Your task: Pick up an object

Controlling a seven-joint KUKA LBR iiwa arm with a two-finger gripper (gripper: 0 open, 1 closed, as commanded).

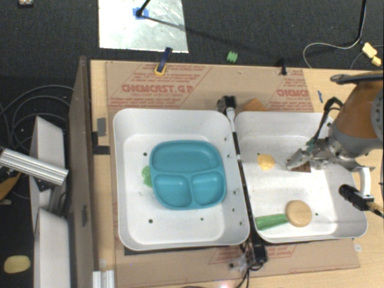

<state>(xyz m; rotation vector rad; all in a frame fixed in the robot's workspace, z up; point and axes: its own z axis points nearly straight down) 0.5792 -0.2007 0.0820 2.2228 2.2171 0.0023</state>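
Note:
In the right bin (336,227) a small yellow object (266,161) lies near the left wall. A tan round piece (299,213) sits near the front, with a green stick-like piece (271,221) beside it. My gripper (298,160) hangs low over the middle of this bin, just right of the yellow object and apart from it. A small dark brown thing (303,168) shows right under the gripper; I cannot tell whether it is held.
The left bin (129,221) holds a blue divided plate (187,174) with a green item (146,174) poking out at its left edge. A black divider (240,179) runs between the bins. The arm's orange band (360,110) sits at the right.

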